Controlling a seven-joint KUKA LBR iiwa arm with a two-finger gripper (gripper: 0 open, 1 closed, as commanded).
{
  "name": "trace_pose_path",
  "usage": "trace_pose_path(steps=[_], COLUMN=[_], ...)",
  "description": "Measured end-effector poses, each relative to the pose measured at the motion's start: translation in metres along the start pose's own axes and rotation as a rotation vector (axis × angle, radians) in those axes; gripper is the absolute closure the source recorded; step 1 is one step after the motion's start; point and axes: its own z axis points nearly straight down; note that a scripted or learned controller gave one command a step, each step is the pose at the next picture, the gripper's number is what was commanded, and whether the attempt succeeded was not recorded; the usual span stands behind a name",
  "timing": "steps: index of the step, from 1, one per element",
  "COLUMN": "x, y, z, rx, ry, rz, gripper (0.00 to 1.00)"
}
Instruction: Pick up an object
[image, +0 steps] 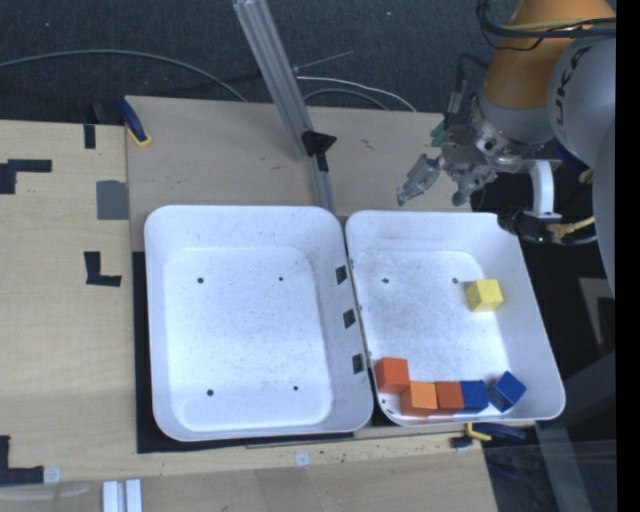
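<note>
bench (230, 160): tan top, black tape marks near left edge | grey patch (112, 199): left of the bins | metal pole (285, 95): slants from top toward the gap between bins | cables (150, 58): loop over dark floor behind | clamp (133, 121): blue and yellow, back-left corner

two shallow white bins, left bin (245, 225) and right bin (430, 228), one yellow cube (484, 294), three orange blocks, at (392, 373), (423, 397) and (449, 394), two blue blocks, at (474, 395) and (508, 389), six blocks in all
</note>
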Motion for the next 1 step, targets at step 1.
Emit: trace_pose_path(steps=[1], x=[-0.0590], y=[-0.0038], z=[0.0372], rx=[0.003], ry=[-0.001], rz=[0.007], gripper=[0.00])
